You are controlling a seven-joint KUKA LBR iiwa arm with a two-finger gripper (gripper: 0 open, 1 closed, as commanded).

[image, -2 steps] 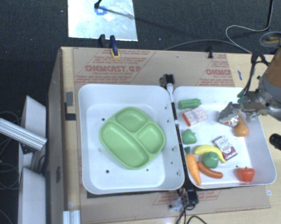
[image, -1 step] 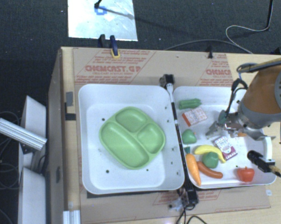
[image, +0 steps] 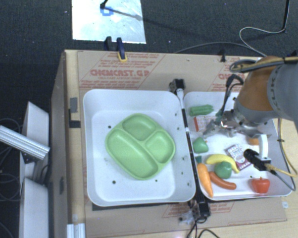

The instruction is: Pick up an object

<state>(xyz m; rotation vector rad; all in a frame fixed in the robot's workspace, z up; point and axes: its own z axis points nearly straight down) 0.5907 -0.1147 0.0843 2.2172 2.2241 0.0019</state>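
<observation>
While your claw [image: 214, 126] hangs over the right bin [image: 198, 99], you can't tell its grip; banana [image: 221, 159] sits below.

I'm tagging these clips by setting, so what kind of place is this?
Probably a robotics lab test bench, not a kitchen: a grey arm with an orange band reaches over two shallow white bins, one with plastic toy food, on a cardboard-covered bench.

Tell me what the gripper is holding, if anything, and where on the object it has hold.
That cannot be told. The gripper hangs low over the right bin, above the green pepper, and nothing is visibly held.
</observation>
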